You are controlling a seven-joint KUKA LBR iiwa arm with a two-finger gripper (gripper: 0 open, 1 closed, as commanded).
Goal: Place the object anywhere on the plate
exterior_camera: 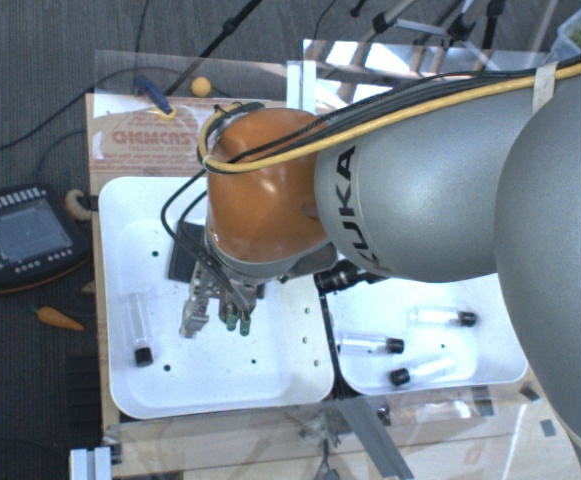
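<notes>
A grey KUKA arm [450, 178] with an orange band reaches in from the right, covering much of the surface [270, 438] and hanging over the left bin [130, 388], where its tool [215, 313] hovers near the bin's middle with nothing visible between its fingers; whether they are open or closed cannot be told. The right bin [500, 368] carries three clear, black-capped tubes [440, 317] near its front edge. In the left bin, the likely object, another clear plastic tube [136, 328] with a black cap, lies toward the front-left corner, well apart from the tool. No plate can be made out; a dark flat item [183, 253] lies partly hidden under the wrist. The tube looks light, stiff, smooth and apt to roll, so a grip across its middle seems safest.
</notes>
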